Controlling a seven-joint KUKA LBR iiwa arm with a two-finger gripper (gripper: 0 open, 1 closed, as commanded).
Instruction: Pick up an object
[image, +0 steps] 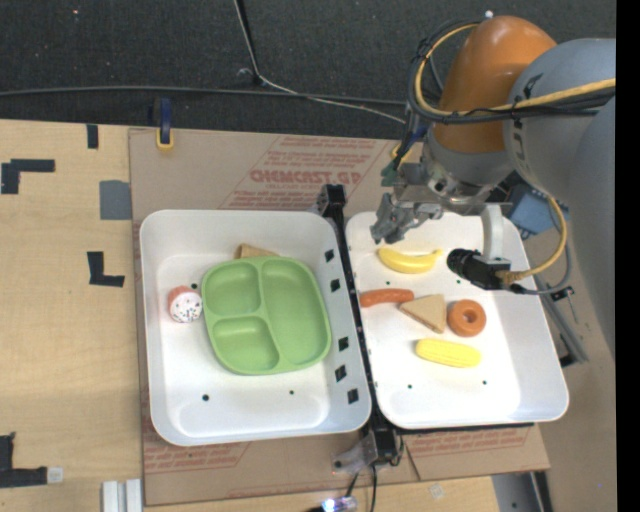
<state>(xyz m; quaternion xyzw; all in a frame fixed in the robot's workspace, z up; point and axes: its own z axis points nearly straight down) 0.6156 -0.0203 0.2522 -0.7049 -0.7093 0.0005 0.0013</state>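
Hovering just above the banana (409, 260), the hand (388, 228) leaves its grip state impossible to tell.

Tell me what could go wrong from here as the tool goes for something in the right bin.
1. The tool hangs just above the banana, close to the divider between the bins; a descent slightly off could strike that wall.
2. The hot dog, sandwich wedge and donut lie bunched together, so a grasp there may nudge neighbours or catch two.
3. The banana is curved and smooth; it may well roll or slip out.
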